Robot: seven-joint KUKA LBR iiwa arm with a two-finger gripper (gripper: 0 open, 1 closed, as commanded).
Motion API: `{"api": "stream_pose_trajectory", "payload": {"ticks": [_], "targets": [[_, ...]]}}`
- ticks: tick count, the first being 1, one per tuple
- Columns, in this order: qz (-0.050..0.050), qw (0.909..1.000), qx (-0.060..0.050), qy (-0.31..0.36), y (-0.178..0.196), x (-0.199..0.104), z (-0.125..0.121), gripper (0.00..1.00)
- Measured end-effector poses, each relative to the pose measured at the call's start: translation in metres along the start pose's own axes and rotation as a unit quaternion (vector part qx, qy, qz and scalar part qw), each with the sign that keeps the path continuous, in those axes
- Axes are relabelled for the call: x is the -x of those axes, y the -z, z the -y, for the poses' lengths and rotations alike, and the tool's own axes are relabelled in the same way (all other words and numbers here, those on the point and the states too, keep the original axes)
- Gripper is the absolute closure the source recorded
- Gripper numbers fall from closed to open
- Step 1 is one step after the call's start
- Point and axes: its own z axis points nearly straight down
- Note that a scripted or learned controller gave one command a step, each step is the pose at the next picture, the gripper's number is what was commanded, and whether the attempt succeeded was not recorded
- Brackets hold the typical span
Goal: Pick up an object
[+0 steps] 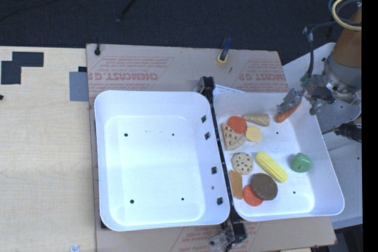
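At the right-hand white bin's point(331, 186) one o'clock corner, the tool point(290, 107) grips a small orange carrot-shaped plastic toy point(284, 115) by its upper end; it looks light, stiff and slippery.

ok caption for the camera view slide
End effector holds an orange carrot above the right bin of toy food.

- Cut off by the picture's right side: the arm point(347, 38), its orange band only partly in view.
- Blurred and too small to tell open from closed: gripper point(301, 102) above the right bin's point(331, 186) far right corner.
- Partly covered by the brown disc point(264, 186): red round piece point(250, 198) near the right bin's near edge.
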Motion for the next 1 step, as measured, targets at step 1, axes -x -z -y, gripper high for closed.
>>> {"api": "stream_pose_trajectory", "payload": {"ticks": [1], "targets": [[0.001, 1.0, 0.001, 0.002, -0.0131, 0.0068, -0.0182, 0.0]]}}
